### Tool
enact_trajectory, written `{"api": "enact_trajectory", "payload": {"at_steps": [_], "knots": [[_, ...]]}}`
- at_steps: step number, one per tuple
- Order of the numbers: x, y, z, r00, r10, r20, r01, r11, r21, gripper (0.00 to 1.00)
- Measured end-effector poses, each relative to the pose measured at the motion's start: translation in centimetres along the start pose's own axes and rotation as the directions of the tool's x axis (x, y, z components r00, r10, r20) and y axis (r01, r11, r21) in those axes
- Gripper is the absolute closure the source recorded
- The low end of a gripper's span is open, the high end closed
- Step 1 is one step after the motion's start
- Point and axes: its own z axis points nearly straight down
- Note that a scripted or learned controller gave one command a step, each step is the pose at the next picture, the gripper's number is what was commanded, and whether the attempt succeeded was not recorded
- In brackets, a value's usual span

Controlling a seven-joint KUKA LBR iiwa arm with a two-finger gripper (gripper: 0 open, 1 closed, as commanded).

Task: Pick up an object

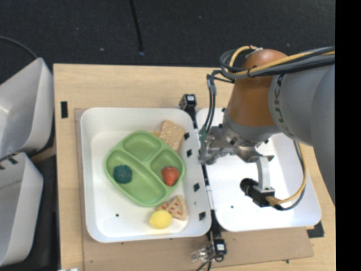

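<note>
We see the grey arm with its orange band point(254, 95) reaching over the right shallow white bin point(293, 208), while the left white bin point(90, 168) carries every candidate object. Inside it sits a green divided plastic tray point(144, 176) bearing a dark teal ball point(122, 174) and a red strawberry-like piece point(170, 175); a tan cracker square point(171, 133), a pizza-slice toy point(177, 208) and a yellow lemon-like lump point(160, 219) lie beside the tray. The gripper point(210, 150) hangs near the divide between bins; we cannot tell its state. Nothing looks lifted, so we judge the whole pick remains
</note>
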Motion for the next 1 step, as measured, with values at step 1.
{"api": "enact_trajectory", "payload": {"at_steps": [1], "knots": [[6.04,-0.18,0.31,1.000,-0.002,-0.001,0.002,1.000,0.000,1.00]]}}
